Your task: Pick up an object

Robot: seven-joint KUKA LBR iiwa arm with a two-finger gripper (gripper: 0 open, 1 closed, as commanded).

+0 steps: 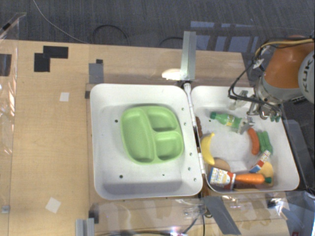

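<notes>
- Gripper (249, 118) low over right bin (291, 178), near its rear right corner; finger spread not discernible, no object visibly between the fingers.
- Green bottle (226, 118) lying on the bin floor just to camera-left of the gripper, cap end nearest the fingers; contact not confirmable.
- Long axis of bottle roughly left to right, tilted slightly toward camera at the cap end.
- Sausage (254, 140) and green pod (266, 141) just camera-side of the gripper, both lying front to back.
- Banana (207, 149), can (221, 178) and carrot (250, 179) further forward, well apart from the gripper.
- Left bin (101, 181) bearing green divided tray (150, 134).
- Judgement: bottle the nearest candidate; short leftward shift needed, closing across its narrow width.
</notes>
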